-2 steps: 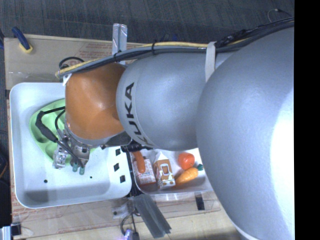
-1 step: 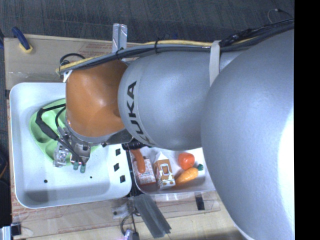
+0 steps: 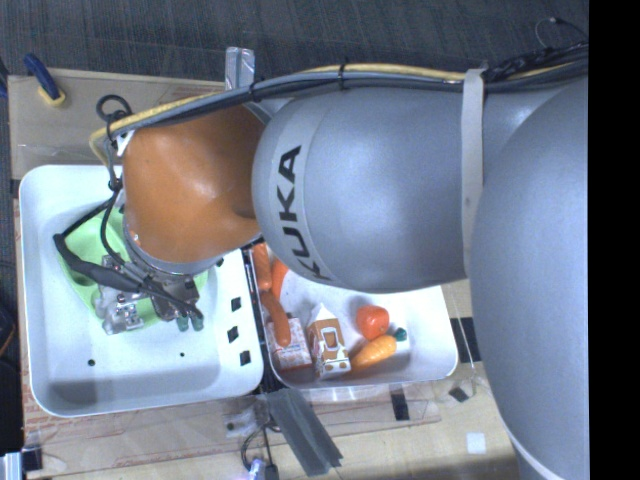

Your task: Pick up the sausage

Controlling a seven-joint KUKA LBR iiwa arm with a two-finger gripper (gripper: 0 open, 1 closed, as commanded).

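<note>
The sausage (image 3: 280,330), reddish brown and long, lies along the left wall of the right bin (image 3: 443,360), partly under the arm's shadow. My gripper (image 3: 150,308) hangs low in the left bin (image 3: 60,383), well left of the sausage and across the wall between the bins. It sits over a bright green object (image 3: 90,246). Nothing shows held in it. The orange wrist band and the grey arm hide the far part of both bins.
In the right bin, next to the sausage, stand a small printed carton (image 3: 328,346), a red tomato (image 3: 373,320) and an orange carrot (image 3: 376,349). A black cable (image 3: 68,246) loops over the green object. Black marks dot the dividing wall.
</note>
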